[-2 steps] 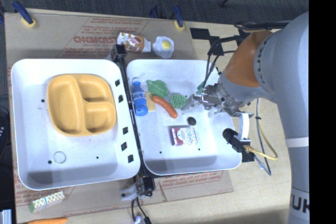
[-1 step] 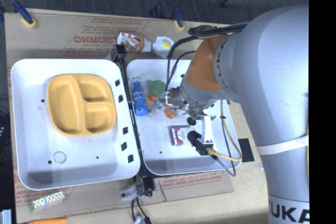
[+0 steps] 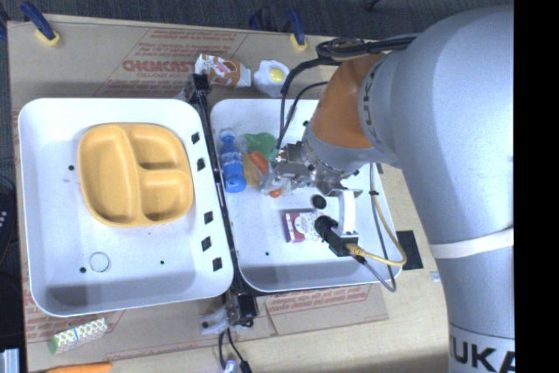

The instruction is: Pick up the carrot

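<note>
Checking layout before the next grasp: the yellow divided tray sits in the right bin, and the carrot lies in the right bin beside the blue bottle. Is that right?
Not quite. The yellow divided tray sits in the left bin, as the camera view shows. The rest holds: the carrot lies in the right bin beside the blue bottle.

I count two white bins: the left bin (image 3: 35, 214) and the right bin (image 3: 262, 271). One yellow divided tray (image 3: 135, 173) sits in the left one. In the right I count one blue bottle (image 3: 231, 166), one carrot (image 3: 258, 162), one green item (image 3: 260, 141) and one small packet (image 3: 300, 226). One arm (image 3: 454, 144) reaches in, and two blue clamps (image 3: 40, 24) (image 3: 295, 26) grip the bench's far edge
</note>
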`<state>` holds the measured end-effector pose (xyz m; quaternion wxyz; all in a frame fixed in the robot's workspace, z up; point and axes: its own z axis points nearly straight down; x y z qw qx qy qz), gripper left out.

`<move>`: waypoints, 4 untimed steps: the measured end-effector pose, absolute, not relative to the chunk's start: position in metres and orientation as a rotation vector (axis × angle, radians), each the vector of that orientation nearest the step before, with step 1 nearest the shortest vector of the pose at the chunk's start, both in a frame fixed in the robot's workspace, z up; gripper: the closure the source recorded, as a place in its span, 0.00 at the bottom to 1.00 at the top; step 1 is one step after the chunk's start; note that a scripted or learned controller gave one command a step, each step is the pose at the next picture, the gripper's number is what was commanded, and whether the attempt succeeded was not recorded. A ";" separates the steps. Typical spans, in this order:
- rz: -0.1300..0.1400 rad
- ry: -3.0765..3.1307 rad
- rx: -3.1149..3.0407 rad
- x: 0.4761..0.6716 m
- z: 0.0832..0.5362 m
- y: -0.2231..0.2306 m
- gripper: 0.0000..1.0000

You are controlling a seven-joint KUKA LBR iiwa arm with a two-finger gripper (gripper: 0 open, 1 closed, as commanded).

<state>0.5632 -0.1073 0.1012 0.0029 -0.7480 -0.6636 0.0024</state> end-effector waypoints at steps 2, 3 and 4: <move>0.006 -1.766 -2.593 0.600 0.201 -0.100 1.00; 0.003 -1.679 -2.652 0.567 0.298 -0.052 1.00; 0.010 -1.688 -2.642 0.567 0.307 -0.052 1.00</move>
